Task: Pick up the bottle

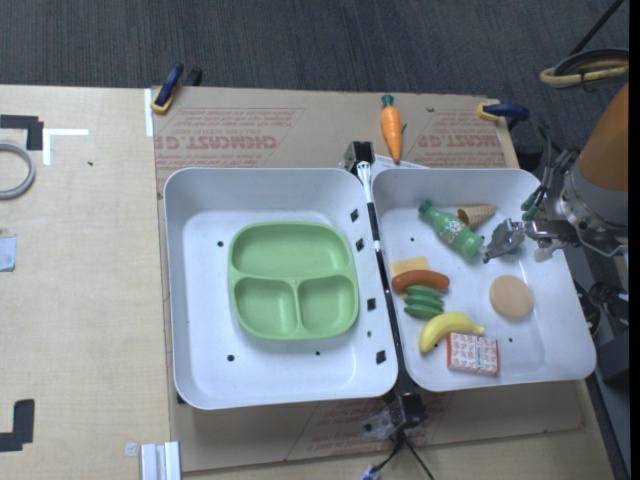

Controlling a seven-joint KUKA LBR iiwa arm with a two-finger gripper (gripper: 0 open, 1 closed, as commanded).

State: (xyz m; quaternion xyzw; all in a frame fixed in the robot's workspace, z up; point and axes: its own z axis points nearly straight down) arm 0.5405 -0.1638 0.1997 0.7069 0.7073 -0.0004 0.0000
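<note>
Starting on the left, the left bin (pixel 190 298) has a green divided plate (pixel 295 281) sitting in the middle of it, three compartments. A toy carrot (pixel 390 126) lies on the cardboard just past the far edge, about where the two bins meet.

In the right bin (pixel 560 353), along its left side there's a yellow slice, a red sausage (pixel 420 281) and a green pea pod (pixel 424 302) stacked close together, with a banana (pixel 446 329) just nearer and a small red-and-white packet (pixel 472 353) beside that at the near side. The green bottle (pixel 451 230) is lying on its side in the far half of the bin, cap pointing far-left, with an ice cream cone (pixel 477 213) right beside it on the far-right. A round tan cookie-looking thing (pixel 511 296) sits further right.

The gripper (pixel 503 242) comes in from the right, its metal fingers (pixel 497 248) just to the right of the bottle's base, very close or maybe touching. Fingers look slightly parted, nothing between them, so the bottle is not gripped
</note>
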